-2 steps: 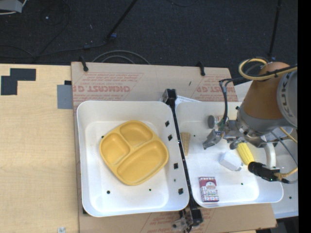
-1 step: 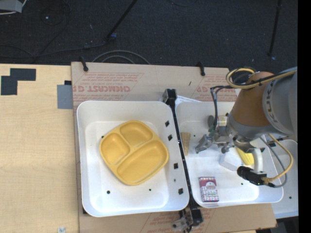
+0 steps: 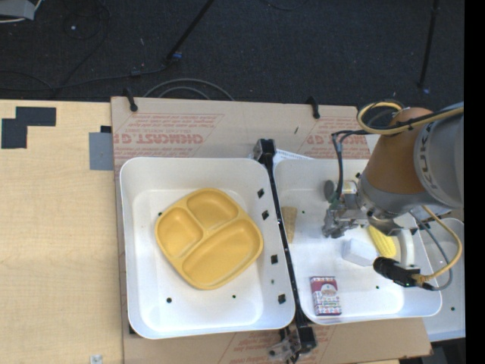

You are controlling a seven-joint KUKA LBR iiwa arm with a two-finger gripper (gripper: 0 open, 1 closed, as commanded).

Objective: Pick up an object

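Observation:
My gripper hangs low over the middle of the right bin, reaching in from the right. Just right of it, partly under the arm, lies a yellow object that looks like a banana or a corn cob. A small white object sits beside it. A small red and white box lies near the bin's front edge, apart from the gripper. A thin tan piece rests against the bin's left wall. Nothing shows in the gripper's grasp.
The left bin holds a yellow divided plate at its centre. A black divider bar runs between the two bins. Cardboard lies under both bins, and the wooden bench top extends to the left.

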